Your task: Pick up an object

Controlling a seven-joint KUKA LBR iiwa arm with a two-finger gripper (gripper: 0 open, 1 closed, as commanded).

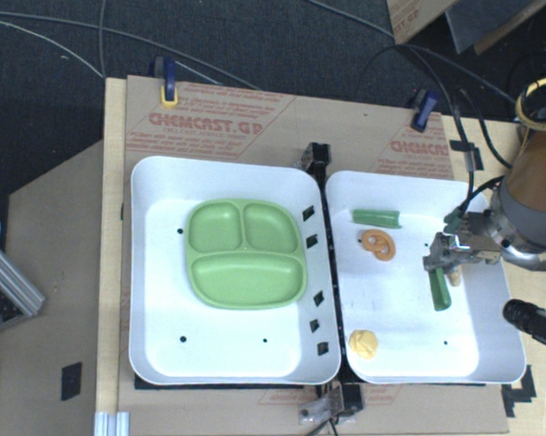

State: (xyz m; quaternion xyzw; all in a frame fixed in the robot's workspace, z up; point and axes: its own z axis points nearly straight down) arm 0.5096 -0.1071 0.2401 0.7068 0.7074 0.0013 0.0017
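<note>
- The claw (450, 259) sits over the right bin (487, 366), near its far right side. It hangs from the grey arm w/ the orange band.
- Can't tell if the claw is wide, narrow or holding sth. The metal bits blur together from up here.
- Right under the claw is a green stick (439, 289). Its top end is tucked at the claw tip, touching or almost, hard to say. The rest pokes out toward the front of the bin.
- The stick's long way runs near-to-far in the bin, tipped just a bit. So I think the claw should pinch it across its thin sides, left-to-right.
- A bit to the left sits a small orange pretzel (378, 244). Just behind that lies a flat green bar (376, 217), long way going side to side.
- Down at the front of the right bin is a yellow lump (364, 343), well apart from the claw.
- The left bin (150, 344) has a green plate (247, 254) w/ 3 parts in it. That's far from the claw.
- Best guess: the green stick is the one to grab, since it's closest.
</note>
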